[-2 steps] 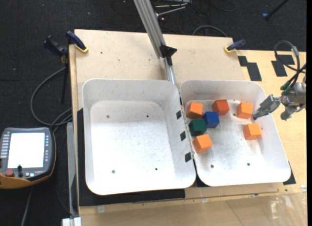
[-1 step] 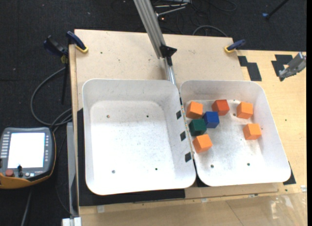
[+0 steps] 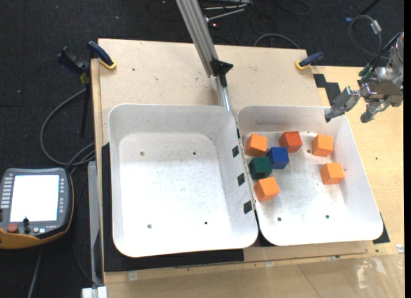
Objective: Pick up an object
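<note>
Side by side on the bench sat two shallow white bins. Nothing lay in the left bin; the right bin held seven cubes. Toward its left side an orange cube, a blue cube, a green cube and another orange cube clustered closely, with a red-orange cube just beside the blue one. Two more orange cubes lay apart to the right. The gripper hung over the bin's upper right rim, its fingers spread, with nothing between them. A metal pole slanted across the bench's far side. Blue-and-yellow clamps gripped the far corners. A teach pendant rested on the dark floor at left.
</note>
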`<state>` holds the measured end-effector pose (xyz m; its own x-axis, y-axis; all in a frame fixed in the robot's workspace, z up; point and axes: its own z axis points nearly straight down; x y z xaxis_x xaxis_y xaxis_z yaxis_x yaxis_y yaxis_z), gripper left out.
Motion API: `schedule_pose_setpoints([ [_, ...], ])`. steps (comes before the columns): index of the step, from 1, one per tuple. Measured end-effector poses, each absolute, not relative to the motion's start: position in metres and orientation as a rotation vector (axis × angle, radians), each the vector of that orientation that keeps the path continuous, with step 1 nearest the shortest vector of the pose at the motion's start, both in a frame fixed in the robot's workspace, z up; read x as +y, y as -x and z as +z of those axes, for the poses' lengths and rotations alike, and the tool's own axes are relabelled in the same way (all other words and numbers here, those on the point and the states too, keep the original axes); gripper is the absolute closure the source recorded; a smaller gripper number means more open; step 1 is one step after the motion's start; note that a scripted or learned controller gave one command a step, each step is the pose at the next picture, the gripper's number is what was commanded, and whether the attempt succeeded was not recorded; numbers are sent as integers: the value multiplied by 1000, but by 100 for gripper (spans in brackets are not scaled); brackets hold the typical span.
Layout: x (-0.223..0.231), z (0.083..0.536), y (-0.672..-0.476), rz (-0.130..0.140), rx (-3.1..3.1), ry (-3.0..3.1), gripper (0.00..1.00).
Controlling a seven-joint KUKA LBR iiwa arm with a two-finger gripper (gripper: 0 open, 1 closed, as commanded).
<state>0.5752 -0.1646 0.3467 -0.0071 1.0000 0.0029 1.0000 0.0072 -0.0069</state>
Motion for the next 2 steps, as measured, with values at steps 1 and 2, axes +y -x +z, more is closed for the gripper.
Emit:
schedule_pose_setpoints([
  [1, -108, 296, -607, 2, -2227, 2210, 0],
  [2, -128, 326, -620, -3, -2224, 2226, 0],
])
